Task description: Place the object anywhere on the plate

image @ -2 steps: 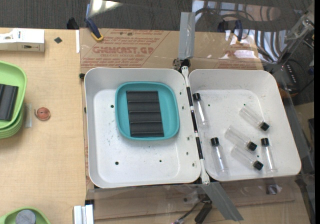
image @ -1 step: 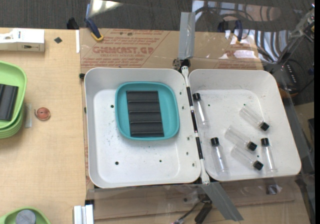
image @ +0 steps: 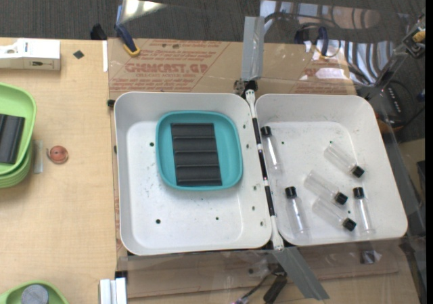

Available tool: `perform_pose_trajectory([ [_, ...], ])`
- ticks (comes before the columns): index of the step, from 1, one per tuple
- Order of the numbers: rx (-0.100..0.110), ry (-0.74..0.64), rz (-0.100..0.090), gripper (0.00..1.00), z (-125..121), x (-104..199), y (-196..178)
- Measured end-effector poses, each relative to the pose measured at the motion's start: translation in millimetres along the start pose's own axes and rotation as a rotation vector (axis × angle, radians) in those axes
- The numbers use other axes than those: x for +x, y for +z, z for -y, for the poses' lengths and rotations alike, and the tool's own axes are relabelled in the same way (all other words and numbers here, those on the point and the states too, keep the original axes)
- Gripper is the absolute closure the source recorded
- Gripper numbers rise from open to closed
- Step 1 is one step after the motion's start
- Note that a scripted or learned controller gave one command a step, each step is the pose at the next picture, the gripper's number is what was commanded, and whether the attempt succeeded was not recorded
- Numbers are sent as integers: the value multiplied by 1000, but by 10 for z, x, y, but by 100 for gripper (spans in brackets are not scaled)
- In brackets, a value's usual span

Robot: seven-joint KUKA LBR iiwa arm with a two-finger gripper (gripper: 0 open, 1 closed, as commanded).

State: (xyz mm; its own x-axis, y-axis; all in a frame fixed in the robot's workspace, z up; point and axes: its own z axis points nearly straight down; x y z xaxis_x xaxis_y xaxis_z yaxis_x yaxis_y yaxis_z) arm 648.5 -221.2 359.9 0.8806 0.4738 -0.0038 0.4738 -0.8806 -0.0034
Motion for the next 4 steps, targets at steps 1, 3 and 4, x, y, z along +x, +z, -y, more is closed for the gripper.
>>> perform_pose_trajectory([
  [1,-1,117,-1,0,-7,-8,-469],
  [3,-2,288,-1,0,-27,46,-797],
  [4,-1,289,0,0,-26,43,-795],
])
